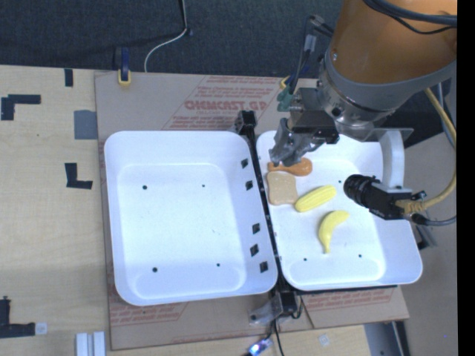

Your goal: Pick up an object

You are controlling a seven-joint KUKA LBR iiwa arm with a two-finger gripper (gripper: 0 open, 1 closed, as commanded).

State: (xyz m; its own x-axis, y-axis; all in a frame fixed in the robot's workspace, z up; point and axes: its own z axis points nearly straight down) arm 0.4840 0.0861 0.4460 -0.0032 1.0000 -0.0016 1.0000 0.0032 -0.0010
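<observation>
Camera view showed your gripper (pixel 286 156) low in the right bin (pixel 386 269) over an orange toy (pixel 300 167) beside the bread slice (pixel 281 188); jaw state was unclear, so you needed to centre before closing.

Two shallow white bins sit side by side on a brown cardboard sheet (pixel 215 102) over the tabletop (pixel 44 199); the left bin (pixel 178 273) has bare white floor; the right bin (pixel 371 269) holds a tan slice of bread (pixel 281 189), a yellow corn cob (pixel 315 197) just beside it, a banana (pixel 330 228) below the cob, and an orange piece (pixel 300 167) at the bread's upper edge; the gripper (pixel 286 154) hangs low over that orange piece, the grey arm (pixel 371 95) and its orange band (pixel 401 13) above.
</observation>
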